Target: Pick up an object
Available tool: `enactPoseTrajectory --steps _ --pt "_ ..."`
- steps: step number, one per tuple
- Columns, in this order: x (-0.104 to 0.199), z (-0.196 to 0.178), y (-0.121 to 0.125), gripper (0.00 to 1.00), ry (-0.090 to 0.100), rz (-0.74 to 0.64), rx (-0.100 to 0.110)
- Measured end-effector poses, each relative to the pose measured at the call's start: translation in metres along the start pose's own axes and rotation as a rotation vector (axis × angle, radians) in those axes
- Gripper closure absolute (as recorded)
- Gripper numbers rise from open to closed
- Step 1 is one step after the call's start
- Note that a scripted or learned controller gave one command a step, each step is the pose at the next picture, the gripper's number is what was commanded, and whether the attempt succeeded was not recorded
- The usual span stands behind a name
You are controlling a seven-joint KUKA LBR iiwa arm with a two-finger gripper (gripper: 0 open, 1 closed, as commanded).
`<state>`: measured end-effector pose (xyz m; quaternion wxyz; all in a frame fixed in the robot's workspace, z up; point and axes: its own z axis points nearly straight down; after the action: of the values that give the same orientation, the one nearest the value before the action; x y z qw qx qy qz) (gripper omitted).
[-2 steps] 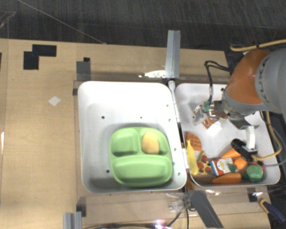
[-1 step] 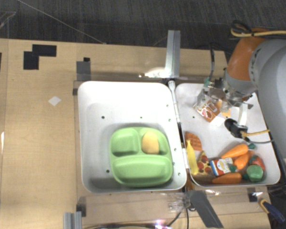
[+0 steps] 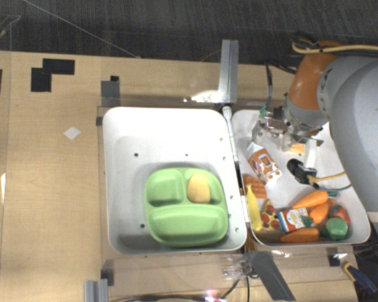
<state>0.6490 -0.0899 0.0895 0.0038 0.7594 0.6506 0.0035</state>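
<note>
Nearest the camera, along the front wall of the right bin (image 3: 363, 230), lies a heap of toy food: a green piece (image 3: 336, 229) at the right end, an orange carrot (image 3: 300, 235) along the wall, a small red-labelled packet (image 3: 293, 218) above it, and a second carrot (image 3: 311, 199) lying slantwise. A yellow banana (image 3: 253, 210) lies against the divider side of that bin. In the left bin (image 3: 120, 143), a green divided plate (image 3: 184, 220) sits toward the front, with a yellow lemon-like fruit (image 3: 200, 187) in its upper right compartment. Further back in the right bin, a white and orange carton (image 3: 263, 164) lies flat on the bin floor, apart from the heap. Just beyond it my pincer (image 3: 278, 129) hangs low over the back part of the right bin, near the carton; I cannot tell how it stands. Behind it rises my orange band (image 3: 305, 83). The wooden bench (image 3: 44, 194) stretches away to the left of the bins.
</note>
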Motion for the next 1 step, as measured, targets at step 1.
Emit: enactPoseTrajectory --steps 1 --pt "-0.003 -0.003 -0.0534 0.0 0.001 -0.286 -0.007"
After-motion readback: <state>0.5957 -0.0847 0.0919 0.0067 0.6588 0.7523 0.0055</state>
